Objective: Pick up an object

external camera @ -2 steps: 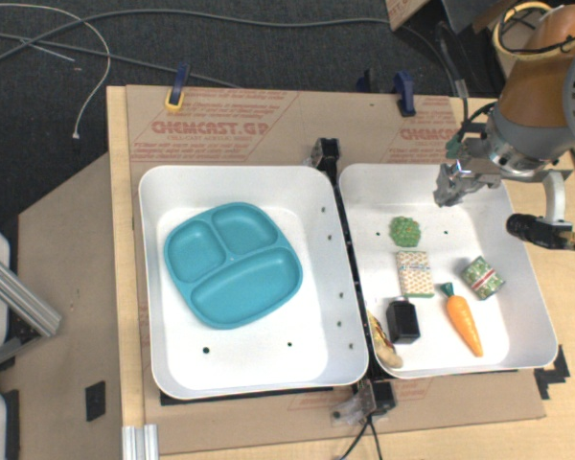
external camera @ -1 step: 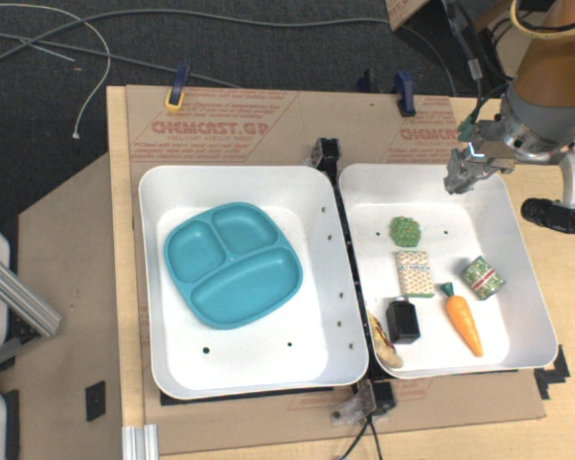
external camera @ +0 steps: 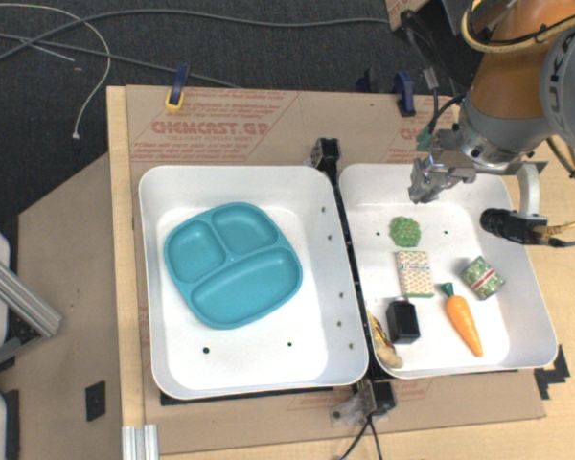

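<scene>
Objects for picking were all sitting in the right white bin (external camera: 527, 286): a bumpy green broccoli-looking piece (external camera: 404, 229) near the middle, a small patterned rectangular card or packet (external camera: 414, 273) just below it, a small black box (external camera: 402, 321) below that, a yellowish banana-shaped piece (external camera: 385, 343) against the bin's front-left corner, an orange toy carrot with a green top (external camera: 462, 322), and a little green-and-white printed cube (external camera: 482, 277) off toward the right side. Couldn't read anything on the packet or the cube, too small.

The grey two-finger gripper (external camera: 427, 186) hung over the back part of that bin, just above the broccoli piece and not touching it. Nothing was between its fingers, but honestly couldn't tell if they were apart or together.

Left white bin (external camera: 163, 209) had a teal plastic divided plate (external camera: 233, 263), three compartments, lying flat.

The cardboard sheet (external camera: 125, 257) under both bins had red print reading roughly "CHEMCAST GP", partly faded. Two blue clamps (external camera: 179, 84) pinned its back edge.
</scene>
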Available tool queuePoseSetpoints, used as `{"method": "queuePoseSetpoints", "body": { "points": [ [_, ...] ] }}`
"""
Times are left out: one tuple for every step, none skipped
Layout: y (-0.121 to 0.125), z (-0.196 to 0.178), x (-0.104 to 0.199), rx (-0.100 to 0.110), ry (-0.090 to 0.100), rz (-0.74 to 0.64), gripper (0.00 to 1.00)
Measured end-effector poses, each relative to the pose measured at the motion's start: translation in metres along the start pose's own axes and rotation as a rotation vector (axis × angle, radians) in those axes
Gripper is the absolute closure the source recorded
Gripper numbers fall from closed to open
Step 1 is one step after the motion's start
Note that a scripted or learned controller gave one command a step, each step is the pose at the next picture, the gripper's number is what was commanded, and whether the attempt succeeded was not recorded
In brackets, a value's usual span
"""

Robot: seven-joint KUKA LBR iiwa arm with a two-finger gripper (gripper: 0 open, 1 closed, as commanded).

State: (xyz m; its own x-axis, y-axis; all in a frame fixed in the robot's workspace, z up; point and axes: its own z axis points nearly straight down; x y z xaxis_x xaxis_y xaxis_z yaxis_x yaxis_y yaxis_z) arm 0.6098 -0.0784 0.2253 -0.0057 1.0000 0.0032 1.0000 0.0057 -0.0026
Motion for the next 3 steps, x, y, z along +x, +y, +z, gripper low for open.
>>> {"method": "queuePoseSetpoints", "body": {
  "points": [
    [-0.002, -0.01, 0.051, -0.003, 0.0, 0.0, 1.0],
    [0.0, -0.012, 0.097, -0.003, -0.001, 0.0, 1.0],
    [-0.006, -0.015, 0.151, -0.003, 0.0, -0.001, 1.0]
  ]
}}
